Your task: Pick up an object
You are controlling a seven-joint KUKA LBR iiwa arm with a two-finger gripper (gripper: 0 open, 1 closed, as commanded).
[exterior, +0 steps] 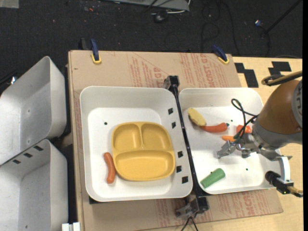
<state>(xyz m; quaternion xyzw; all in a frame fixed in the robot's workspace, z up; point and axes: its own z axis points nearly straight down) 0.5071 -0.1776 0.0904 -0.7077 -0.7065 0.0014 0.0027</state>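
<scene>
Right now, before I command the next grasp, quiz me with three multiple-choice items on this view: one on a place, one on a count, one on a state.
1. Where does the yellow tray lie?
A. left bin
B. right bin
C. on the cardboard outside the bins

2. How many compartments does the tray have?
A. two
B. three
C. five

3. How does the green piece stand relative to the gripper?
A. between its fingers
B. lying loose on the right bin floor, apart from it
C. stacked on the tray

Key: 1 A, the tray fills the left bin beside the sausage. 2 B, two small sections above one wide one. 3 B, bare white floor shows between them.
</scene>
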